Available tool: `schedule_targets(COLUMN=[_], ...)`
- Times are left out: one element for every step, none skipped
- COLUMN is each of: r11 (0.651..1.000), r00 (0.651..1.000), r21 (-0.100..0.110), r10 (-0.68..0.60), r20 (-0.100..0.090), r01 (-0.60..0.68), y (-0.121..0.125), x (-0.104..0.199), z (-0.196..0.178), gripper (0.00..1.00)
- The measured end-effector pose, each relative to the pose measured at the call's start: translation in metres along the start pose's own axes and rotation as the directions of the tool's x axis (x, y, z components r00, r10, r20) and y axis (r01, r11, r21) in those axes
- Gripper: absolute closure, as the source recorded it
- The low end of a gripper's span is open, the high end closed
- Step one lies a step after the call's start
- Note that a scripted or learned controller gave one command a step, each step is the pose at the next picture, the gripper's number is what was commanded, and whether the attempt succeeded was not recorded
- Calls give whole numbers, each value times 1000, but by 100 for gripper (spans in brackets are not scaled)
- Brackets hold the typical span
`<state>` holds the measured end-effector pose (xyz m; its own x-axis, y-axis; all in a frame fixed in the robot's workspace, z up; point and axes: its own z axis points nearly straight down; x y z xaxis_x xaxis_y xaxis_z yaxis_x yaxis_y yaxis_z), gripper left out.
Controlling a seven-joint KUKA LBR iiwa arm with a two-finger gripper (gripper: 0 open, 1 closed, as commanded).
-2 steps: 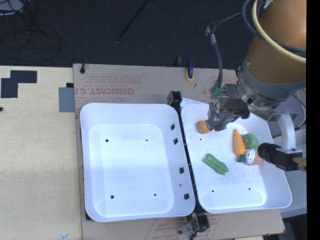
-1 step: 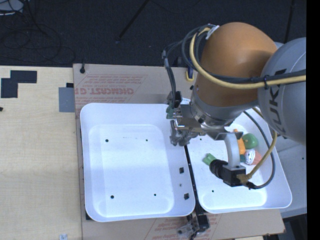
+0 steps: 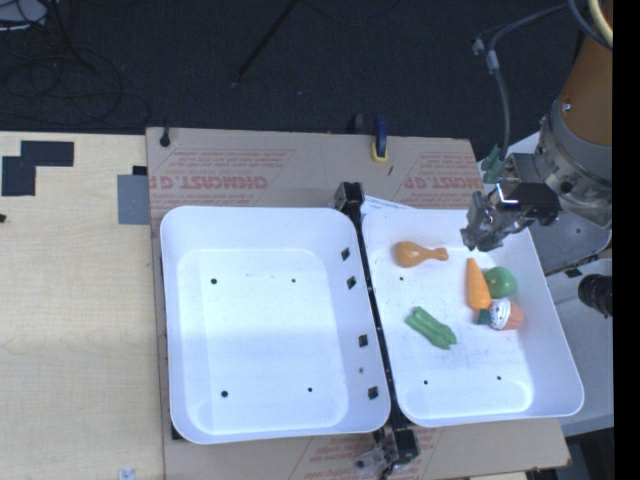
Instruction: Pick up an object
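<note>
Nearest the camera: black clamp fitting (image 3: 392,453) at the near end of the seam between the two bins, sitting on a brown cardboard sheet (image 3: 260,173) with reversed red lettering.

Left bin (image 3: 180,318): shallow, white, rounded corners, small dark dots on its floor.

Right bin (image 3: 545,368): same make, edge to edge with the left one along a row of black clips. Contents:
- Green pod-shaped toy (image 3: 431,327), lying slantwise near the bin's middle.
- Orange carrot (image 3: 477,284), toward the right side, long axis running near to far.
- Green round piece (image 3: 501,281), touching the carrot's right flank.
- Small white, red and green item (image 3: 499,315), just at the carrot's near tip; too small to identify.
- Tan drumstick-shaped toy (image 3: 417,254), far half of the bin, thin end pointing right.

Pincer (image 3: 482,234): dark, above the bin's far right part, just right of the drumstick and just beyond the carrot's far tip. Nothing can be seen between its fingers; whether they are spread or closed cannot be told, as they merge into one dark mass.

Arm (image 3: 585,98): grey with orange band, entering from the right, cable looped over it.

Tabletop (image 3: 70,308): pale wood, left of the cardboard, with black and grey patches at its far part.
</note>
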<state>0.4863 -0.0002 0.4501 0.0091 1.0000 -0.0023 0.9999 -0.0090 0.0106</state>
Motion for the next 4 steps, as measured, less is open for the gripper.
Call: schedule_targets(r11=[999,1000,1000,1000], r00=[1000,1000,1000,1000], r21=[30,6,4,27], r10=[-13,-13,-13,-4], r20=[-2,-4,-5,2], r01=[13,13,13,4], y=[-15,-11,-11,-14], x=[58,89,116,62], z=[142,61,-24,99], gripper=[100,100,100,100])
